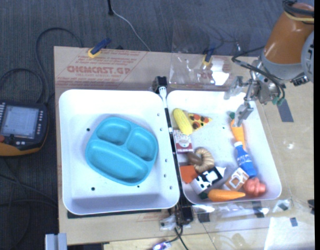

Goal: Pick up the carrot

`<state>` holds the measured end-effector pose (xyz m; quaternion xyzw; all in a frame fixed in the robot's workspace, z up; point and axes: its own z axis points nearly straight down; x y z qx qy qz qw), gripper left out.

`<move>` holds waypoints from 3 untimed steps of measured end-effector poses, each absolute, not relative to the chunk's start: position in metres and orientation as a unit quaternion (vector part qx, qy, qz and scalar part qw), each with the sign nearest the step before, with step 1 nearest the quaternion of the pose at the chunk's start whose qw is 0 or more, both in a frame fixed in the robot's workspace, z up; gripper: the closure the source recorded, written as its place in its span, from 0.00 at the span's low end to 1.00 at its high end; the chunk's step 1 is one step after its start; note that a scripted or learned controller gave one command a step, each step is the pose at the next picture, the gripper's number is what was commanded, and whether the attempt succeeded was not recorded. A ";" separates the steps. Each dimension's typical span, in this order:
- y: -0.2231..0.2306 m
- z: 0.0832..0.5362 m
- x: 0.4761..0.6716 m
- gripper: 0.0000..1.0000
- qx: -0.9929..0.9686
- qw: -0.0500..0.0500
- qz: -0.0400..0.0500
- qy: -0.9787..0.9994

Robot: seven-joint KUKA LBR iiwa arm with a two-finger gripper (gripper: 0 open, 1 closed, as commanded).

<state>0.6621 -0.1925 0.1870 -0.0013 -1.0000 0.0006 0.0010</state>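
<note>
Carrot: we see two orange carrot-like pieces in the right bin (272,160). One carrot (238,132) lies near the bin's upper right, just below the gripper (243,110). The other carrot (226,195) lies along the bin's lower edge.
Progress: we judge the pick not yet done, since both pieces rest in the bin and nothing sits between the jaws.
Jaws: at the right bin's upper right corner, pointing down; we cannot tell whether they are open or closed.
What is left: lowering onto a carrot, closing on it and lifting.
Neighbours: a blue bottle (245,163) touches the upper carrot's lower end; a red lump (255,187) and a small carton (236,180) crowd the lower carrot.
Further off: corn cob (182,121), pizza slice (199,120), brown ring (202,158).
Left bin: holds a blue divided plate (122,149), well apart from the work.
</note>
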 end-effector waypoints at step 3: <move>-0.219 0.098 0.625 1.00 -0.100 -0.010 0.001 -0.995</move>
